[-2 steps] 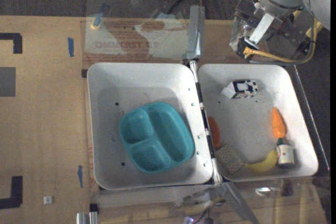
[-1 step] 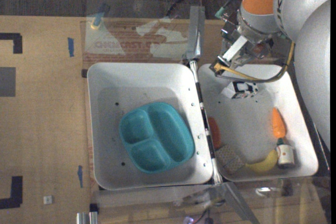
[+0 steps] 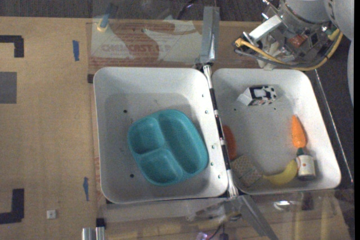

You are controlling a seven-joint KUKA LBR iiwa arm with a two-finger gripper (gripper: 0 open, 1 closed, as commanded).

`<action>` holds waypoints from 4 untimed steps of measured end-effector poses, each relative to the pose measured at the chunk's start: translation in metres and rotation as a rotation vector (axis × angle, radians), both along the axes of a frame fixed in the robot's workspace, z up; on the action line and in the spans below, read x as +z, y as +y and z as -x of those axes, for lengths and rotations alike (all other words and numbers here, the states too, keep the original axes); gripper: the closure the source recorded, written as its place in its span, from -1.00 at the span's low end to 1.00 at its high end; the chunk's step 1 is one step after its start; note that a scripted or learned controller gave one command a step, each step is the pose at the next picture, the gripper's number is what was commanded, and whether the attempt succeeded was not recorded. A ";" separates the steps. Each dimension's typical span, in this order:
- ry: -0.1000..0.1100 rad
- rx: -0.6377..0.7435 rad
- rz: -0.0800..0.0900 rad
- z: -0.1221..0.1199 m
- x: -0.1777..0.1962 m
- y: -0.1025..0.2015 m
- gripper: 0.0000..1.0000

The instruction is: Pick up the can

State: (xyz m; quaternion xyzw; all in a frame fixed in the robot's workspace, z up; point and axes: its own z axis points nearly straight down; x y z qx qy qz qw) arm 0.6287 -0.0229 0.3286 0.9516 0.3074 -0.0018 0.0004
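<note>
Desk (image 3: 45,137): bears two white bins side by side. Left bin (image 3: 112,87): one teal divided plate (image 3: 166,146), lying flat near the middle. Right bin (image 3: 320,121): can (image 3: 306,166), small, pale with a red mark, near the front right corner, touching the tip of a banana (image 3: 283,175); carrot (image 3: 298,131) just behind the can, apart from it; black-and-white carton (image 3: 260,94) by the back wall; grey sponge (image 3: 246,170) beside the banana; an orange item (image 3: 228,142) against the left wall, partly hidden. Tool (image 3: 281,42): hangs above the back rim of the right bin, well apart from the can, wrapped in cables; whether clenched or released, cannot tell. Judgement: pick not yet begun; the tool stands clear of the bin, likely so the camera sees all contents. The banana's contact may hinder a clean approach.
</note>
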 end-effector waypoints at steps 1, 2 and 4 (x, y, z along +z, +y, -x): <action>0.000 0.040 0.000 0.028 0.035 -0.021 1.00; 0.004 -0.204 0.000 0.096 0.038 -0.049 1.00; 0.000 -0.262 0.001 0.115 0.047 -0.126 1.00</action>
